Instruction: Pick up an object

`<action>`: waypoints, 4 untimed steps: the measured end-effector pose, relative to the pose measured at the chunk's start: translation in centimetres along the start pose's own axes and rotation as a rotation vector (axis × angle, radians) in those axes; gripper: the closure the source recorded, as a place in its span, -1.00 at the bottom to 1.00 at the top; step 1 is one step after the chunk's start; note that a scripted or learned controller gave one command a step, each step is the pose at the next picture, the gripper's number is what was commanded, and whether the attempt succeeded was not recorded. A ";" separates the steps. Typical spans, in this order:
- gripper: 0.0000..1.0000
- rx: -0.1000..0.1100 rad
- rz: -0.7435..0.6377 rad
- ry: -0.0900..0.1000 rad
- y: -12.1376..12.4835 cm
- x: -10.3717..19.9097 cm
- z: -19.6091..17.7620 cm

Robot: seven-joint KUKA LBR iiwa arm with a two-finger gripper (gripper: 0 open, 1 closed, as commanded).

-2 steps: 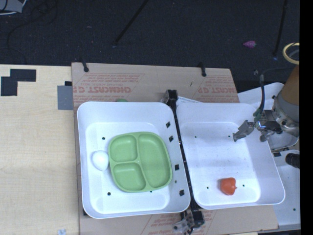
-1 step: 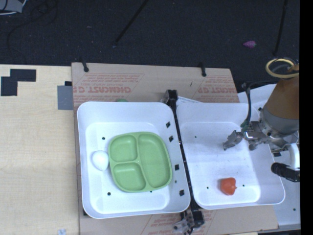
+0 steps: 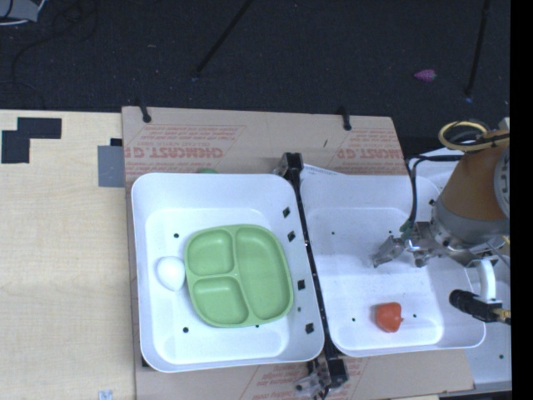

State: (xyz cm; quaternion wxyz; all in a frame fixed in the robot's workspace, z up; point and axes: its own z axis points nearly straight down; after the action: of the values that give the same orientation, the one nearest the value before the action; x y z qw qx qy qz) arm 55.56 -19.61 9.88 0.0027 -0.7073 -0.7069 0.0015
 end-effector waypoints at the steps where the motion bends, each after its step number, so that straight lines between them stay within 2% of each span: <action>1: -1.00 -0.002 0.000 0.000 0.0 0.1 1.2; 2: 1.00 -0.003 0.002 0.000 0.0 0.1 0.0; 3: 1.00 -0.007 0.002 -0.002 0.1 -0.4 -4.3; 4: 1.00 -0.010 -0.002 -0.003 0.3 -0.7 -10.6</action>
State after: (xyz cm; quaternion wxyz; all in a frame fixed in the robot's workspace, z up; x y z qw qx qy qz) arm 55.98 -20.30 20.48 -0.0019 -0.7067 -0.7075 -0.0009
